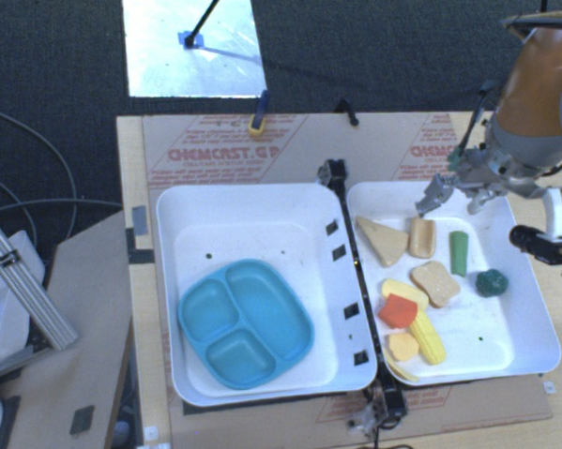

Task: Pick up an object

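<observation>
Gripper [453,193]: we see it hovering over the right bin [527,347], fingers parted, grasping nothing. Nearest item, we judge: tan bread roll [422,238], just below-left of the fingertips, long axis upright beside the cheese wedge [382,239].

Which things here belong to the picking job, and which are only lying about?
For the job: gripper; right bin with toy foods: cheese wedge, bread slice, green stick, corn, red block.

Lying about: left bin, blue tray, cables.
</observation>
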You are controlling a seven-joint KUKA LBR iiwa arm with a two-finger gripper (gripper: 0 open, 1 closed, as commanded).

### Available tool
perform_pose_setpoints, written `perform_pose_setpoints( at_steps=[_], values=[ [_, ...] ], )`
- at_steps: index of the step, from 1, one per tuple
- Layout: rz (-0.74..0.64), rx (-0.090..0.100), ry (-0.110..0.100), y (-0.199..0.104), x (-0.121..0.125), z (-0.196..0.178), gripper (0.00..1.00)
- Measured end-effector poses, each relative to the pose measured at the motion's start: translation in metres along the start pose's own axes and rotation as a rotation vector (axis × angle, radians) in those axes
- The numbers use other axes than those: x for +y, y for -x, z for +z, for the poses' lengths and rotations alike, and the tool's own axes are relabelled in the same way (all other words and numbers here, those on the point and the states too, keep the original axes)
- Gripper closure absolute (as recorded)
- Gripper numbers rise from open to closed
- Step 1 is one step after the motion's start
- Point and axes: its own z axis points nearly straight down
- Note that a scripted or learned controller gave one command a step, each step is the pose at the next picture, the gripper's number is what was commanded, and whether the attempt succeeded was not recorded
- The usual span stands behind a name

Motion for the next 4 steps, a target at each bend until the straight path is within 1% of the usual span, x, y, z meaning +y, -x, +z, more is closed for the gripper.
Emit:
perform_pose_setpoints(
  at_steps=[1,2,3,4],
  values=[
    [0.006,0.001,-0.012,0.035,-0.033,0.12,0.0],
    [0.001,-0.008,0.015,-0.009,-0.077,0.138,0.0],
    [0.0,-0.008,0.018,-0.035,-0.104,0.137,0.0],
    [-0.001,-0.003,0.009,-0.026,-0.043,0.138,0.0]
  ],
)
